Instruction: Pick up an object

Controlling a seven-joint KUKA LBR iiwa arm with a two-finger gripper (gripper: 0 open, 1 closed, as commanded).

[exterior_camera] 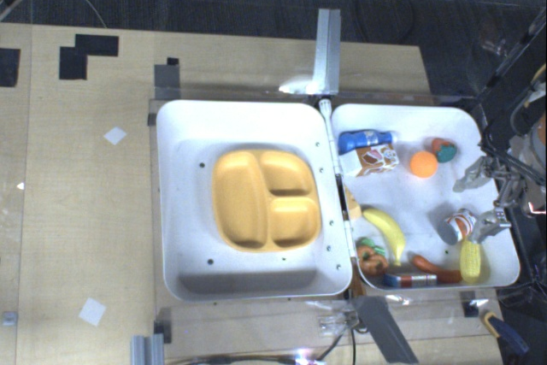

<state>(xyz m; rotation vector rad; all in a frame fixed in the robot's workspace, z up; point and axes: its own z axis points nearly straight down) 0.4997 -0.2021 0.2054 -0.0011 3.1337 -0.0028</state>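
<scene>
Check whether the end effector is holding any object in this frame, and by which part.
Nothing is held: the end effector hangs open over the right white bin, with the small red-and-white can lying just beside its lower finger.

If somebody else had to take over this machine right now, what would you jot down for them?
Gripper: open, at the right bin's right edge, holding nothing; one finger is beside a small can.
Right bin: banana, orange ball, corn cob, blue-and-white pouch, other toy food along the near wall.
Left bin: a yellow divided tray.
Done: nothing lifted.
Left: close on one object and raise it.
</scene>
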